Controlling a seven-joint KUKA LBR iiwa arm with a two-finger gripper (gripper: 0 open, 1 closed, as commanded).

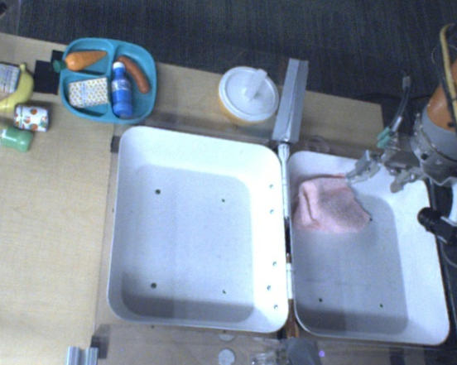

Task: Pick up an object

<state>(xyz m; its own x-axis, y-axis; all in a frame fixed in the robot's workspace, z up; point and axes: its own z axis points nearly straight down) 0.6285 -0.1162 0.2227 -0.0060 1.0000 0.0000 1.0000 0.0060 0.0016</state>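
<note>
On the far left of the pale wooden surface lie a yellow toy banana, a small printed can and a green bottle. Beside them sits a blue divided plastic tray of toy food, then a round white lidded tub. The left white bin adjoins the right white bin, where a crumpled pink cloth lies in the upper left corner. The gripper hangs at the cloth's upper right edge; whether it is open or closed cannot be told.
</note>
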